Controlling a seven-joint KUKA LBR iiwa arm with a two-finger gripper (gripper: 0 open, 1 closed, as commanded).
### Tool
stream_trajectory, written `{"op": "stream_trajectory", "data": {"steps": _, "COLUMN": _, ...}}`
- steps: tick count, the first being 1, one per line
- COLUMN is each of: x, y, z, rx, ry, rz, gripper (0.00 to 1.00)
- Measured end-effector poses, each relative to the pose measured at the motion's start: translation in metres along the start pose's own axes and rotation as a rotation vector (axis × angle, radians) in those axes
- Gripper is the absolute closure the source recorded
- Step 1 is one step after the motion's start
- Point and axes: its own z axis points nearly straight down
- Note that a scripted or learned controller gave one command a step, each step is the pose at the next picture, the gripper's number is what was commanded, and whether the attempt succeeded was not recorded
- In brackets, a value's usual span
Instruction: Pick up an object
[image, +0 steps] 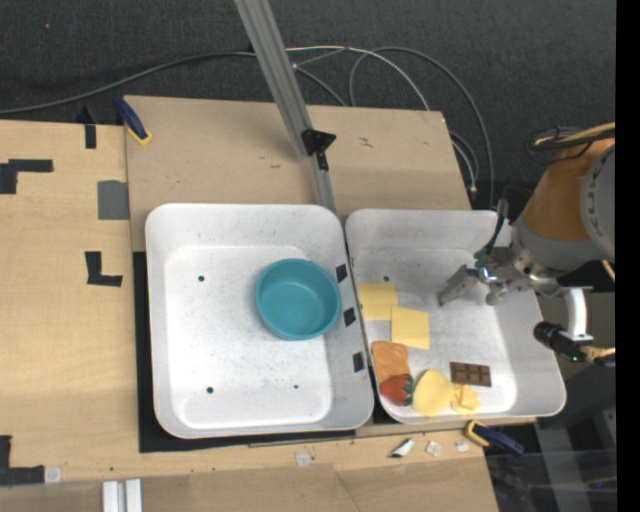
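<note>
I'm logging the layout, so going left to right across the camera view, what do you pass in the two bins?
Blue bowl in the left bin → pale yellow squares in the right bin → brown chocolate piece → gripper.

The place is a robot laboratory or a test room, not a home. A flat wooden bench carries two shallow white bins set side by side on a dark mat. Pieces of black tape are stuck on the wood as marks. Thin cables run loose over a dark carpet floor behind the bench. A slanted metal bar stands over the bins. Blue and yellow clamps grip the board at its edges. A grey and orange robot arm reaches in from the right. The right bin holds toy food, small plastic pieces, and the left one a blue bowl.
</note>
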Motion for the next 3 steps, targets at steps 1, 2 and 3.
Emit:
{"op": "stream_trajectory", "data": {"steps": 1, "x": 0.0, "y": 0.001, "z": -0.014, "rx": -0.005, "ry": 0.0, "rz": -0.002, "gripper": 1.0}}
{"op": "stream_trajectory", "data": {"steps": 2, "x": 0.001, "y": 0.006, "z": -0.076, "rx": -0.011, "ry": -0.002, "rz": 0.0, "gripper": 1.0}}
{"op": "stream_trajectory", "data": {"steps": 3, "x": 0.001, "y": 0.007, "z": -0.093, "rx": -0.008, "ry": -0.001, "rz": 0.0, "gripper": 1.0}}
